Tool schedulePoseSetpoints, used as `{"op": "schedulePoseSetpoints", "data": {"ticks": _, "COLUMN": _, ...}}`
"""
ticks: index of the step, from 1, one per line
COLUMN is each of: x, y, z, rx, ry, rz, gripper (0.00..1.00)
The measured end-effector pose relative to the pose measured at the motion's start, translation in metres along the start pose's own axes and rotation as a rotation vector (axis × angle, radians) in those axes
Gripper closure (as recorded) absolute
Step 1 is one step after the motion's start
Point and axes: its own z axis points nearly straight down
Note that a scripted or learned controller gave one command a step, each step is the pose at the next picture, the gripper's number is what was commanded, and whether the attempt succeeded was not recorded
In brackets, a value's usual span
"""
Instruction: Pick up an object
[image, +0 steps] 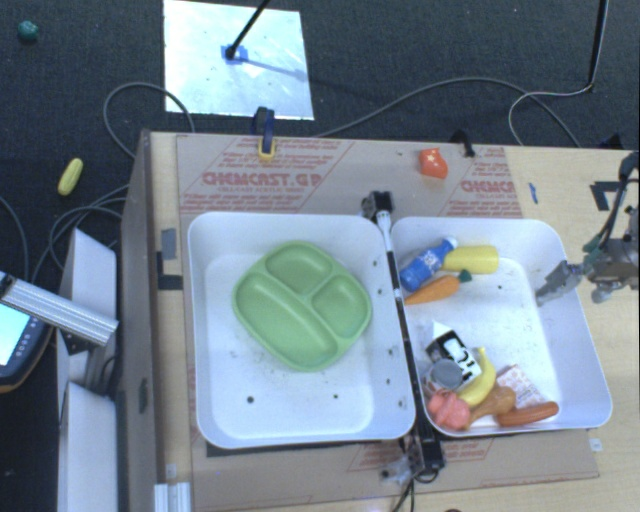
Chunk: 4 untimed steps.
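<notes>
Two white bins side by side on the bench. Left bin (215, 400) has a green divided plate (302, 304) lying flat, roughly centred, slightly toward the far side. Right bin (560, 330) holds all the loose objects. Far left corner cluster: blue bottle (427, 262) lying tilted, yellow cylinder-shaped piece (473, 259) just beside it on the right, touching or nearly so, and an orange carrot (434, 291) right below both, leaning against the divider side. Near corner cluster (crowded, items overlapping): black-and-white box-like item (453, 350), a grey round thing (445, 375) touching it, banana (480, 377) curving down past them, pink lump (449, 410) at the near edge, a brownish piece (497, 402) beside it, a red-orange sausage-shaped item (528, 413) along the near rim, and a pale patterned packet (519, 381) under/behind those. Gripper (556, 283) comes in from the right, sitting over the right bin's right rim, well apart from both clusters; nothing visible between its fingers, but whether they're spread or closed, cannot tell, too small and blurred. Outside the bins: small orange object (432, 163) on the cardboard past the right bin, yellow clamp (265, 133) at the bench's far edge, yellow item (70, 176) on the dark floor at left.
</notes>
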Motion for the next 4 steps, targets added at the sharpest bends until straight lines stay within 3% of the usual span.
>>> {"op": "schedulePoseSetpoints", "data": {"ticks": 1, "x": 0.061, "y": -0.027, "z": 0.077, "rx": 0.002, "ry": 0.001, "rz": 0.0, "gripper": 0.0}}
{"op": "schedulePoseSetpoints", "data": {"ticks": 2, "x": 0.096, "y": 0.011, "z": 0.145, "rx": 0.0, "ry": 0.001, "rz": -0.001, "gripper": 0.0}}
{"op": "schedulePoseSetpoints", "data": {"ticks": 3, "x": 0.099, "y": 0.004, "z": 0.169, "rx": 0.0, "ry": 0.001, "rz": 0.001, "gripper": 0.0}}
{"op": "schedulePoseSetpoints", "data": {"ticks": 4, "x": 0.089, "y": 0.029, "z": 0.185, "rx": -0.002, "ry": 0.001, "rz": 0.0, "gripper": 0.0}}
